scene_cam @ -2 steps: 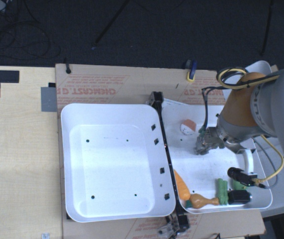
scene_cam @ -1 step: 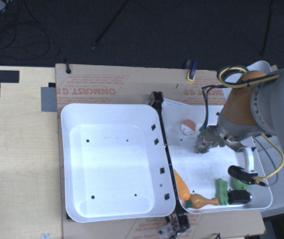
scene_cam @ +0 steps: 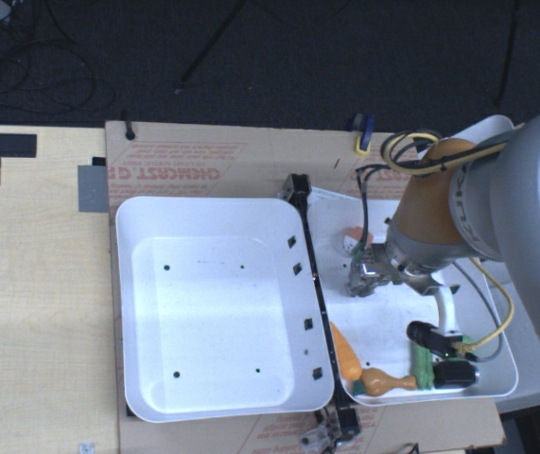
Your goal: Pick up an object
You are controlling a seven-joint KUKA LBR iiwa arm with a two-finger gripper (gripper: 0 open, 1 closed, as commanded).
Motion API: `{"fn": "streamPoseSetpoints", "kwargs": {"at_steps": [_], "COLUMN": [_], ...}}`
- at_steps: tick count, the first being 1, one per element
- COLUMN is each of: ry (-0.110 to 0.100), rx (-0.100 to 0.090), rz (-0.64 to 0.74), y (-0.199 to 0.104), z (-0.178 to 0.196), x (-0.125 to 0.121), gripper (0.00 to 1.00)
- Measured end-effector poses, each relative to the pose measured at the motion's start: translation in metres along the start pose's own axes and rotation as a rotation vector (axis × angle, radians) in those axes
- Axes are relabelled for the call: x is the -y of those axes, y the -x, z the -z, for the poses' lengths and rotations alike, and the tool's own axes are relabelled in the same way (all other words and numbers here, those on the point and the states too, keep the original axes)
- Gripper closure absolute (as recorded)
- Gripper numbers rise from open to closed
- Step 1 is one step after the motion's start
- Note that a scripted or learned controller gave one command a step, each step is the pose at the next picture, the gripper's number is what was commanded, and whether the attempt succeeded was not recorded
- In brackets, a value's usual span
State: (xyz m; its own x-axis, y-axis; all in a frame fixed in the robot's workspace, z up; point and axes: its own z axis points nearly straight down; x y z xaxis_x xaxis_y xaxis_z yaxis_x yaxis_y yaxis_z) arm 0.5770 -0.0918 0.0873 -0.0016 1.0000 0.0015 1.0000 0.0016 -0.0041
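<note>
Camera view, single frame. Arm is reaching in from the right and is hanging over the right bin, covering much of its far half. Orange band is facing the camera.

Gripper is sitting low over the upper left part of the right bin, near the edge shared with the left bin. Grip state: cannot tell whether it is released or clenched, as the metal parts are blurring together from this angle.

Things available for picking are all lying in the right bin:
- Orange carrot is lying slantwise against the left wall, toward the near corner.
- Tan gourd is lying along the near wall, just beside the carrot's lower end. Touching or not: cannot tell.
- Green piece is sitting just right of the gourd's thin end.
- Small pink item is peeking out near the gripper on its far side, partly hidden and too small to name.

Carrot, gourd and green piece are lying apart from the gripper, nearer the camera.

Left bin is sitting right against the right bin, with a few dark dots showing on its floor. Both bins are resting on a cardboard sheet with red print, and that is lying on the pale wooden bench.
</note>
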Motion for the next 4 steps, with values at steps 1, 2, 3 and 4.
{"fn": "streamPoseSetpoints", "kwargs": {"at_steps": [1, 2, 3, 4], "ry": [0.005, -0.002, 0.0, 0.008], "rx": [0.004, -0.001, 0.001, 0.004], "rz": [-0.004, 0.001, -0.002, -0.004], "y": [0.057, -0.006, -0.004, 0.026], "z": [0.001, 0.0, 0.0, 0.075], "x": [-0.034, -0.015, 0.003, -0.007], "gripper": [1.0, 1.0, 1.0, 1.0]}}
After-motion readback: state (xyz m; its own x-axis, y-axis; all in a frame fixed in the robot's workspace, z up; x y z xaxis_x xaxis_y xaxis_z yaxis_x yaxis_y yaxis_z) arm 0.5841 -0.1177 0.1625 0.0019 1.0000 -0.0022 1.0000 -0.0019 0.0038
